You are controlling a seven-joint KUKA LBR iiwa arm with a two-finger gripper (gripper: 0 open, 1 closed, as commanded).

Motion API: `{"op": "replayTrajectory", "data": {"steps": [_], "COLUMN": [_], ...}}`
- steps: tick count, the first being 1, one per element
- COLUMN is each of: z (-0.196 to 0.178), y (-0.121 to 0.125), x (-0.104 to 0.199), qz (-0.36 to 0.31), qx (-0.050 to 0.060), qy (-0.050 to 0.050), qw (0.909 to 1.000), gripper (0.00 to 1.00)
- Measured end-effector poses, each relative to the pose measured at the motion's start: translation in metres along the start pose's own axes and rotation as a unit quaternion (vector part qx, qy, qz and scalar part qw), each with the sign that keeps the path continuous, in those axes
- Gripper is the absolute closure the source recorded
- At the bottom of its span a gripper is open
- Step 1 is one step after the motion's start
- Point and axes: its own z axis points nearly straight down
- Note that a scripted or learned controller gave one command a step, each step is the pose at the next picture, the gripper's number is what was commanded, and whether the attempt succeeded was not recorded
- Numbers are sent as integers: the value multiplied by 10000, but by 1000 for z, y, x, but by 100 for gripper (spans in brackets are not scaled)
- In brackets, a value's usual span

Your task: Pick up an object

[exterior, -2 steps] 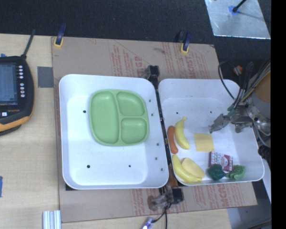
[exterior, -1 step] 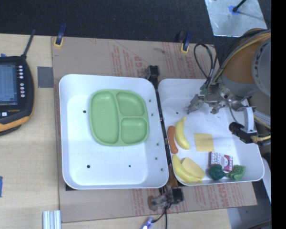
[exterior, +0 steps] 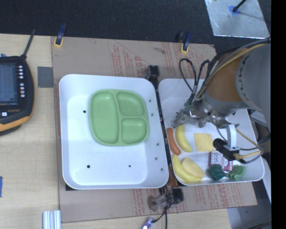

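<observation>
A: What sits in the left bin point(exterior: 71, 128)?

B: A green divided plate point(exterior: 118, 117), toward its far edge.

A: And the arm point(exterior: 238, 82)?

B: It hangs over the right bin point(exterior: 169, 92), covering the far right corner. The gripper point(exterior: 196, 114) sits low near the bin's middle; I cannot tell how it stands.

A: What lies beneath?

B: Toy food. A large banana point(exterior: 187, 170) at the near left corner, a yellow cheese slice point(exterior: 203, 141) mid-bin, a smaller banana point(exterior: 182, 138) just beside it, an orange sausage point(exterior: 173, 141) along the left wall, broccoli point(exterior: 217, 172) at the near edge beside a pink packet point(exterior: 217, 159).
</observation>
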Motion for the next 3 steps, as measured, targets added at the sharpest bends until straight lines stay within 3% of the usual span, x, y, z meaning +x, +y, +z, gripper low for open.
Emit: {"op": "replayTrajectory", "data": {"steps": [1,2,3], "z": [0,-1,-89], "y": [-21,48,50], "x": [-3,-35,-119], "qz": [4,13,24], "qx": [1,-18,-28], "qy": [0,3,-6], "qw": [10000,10000,10000], "gripper": [0,0,0]}}
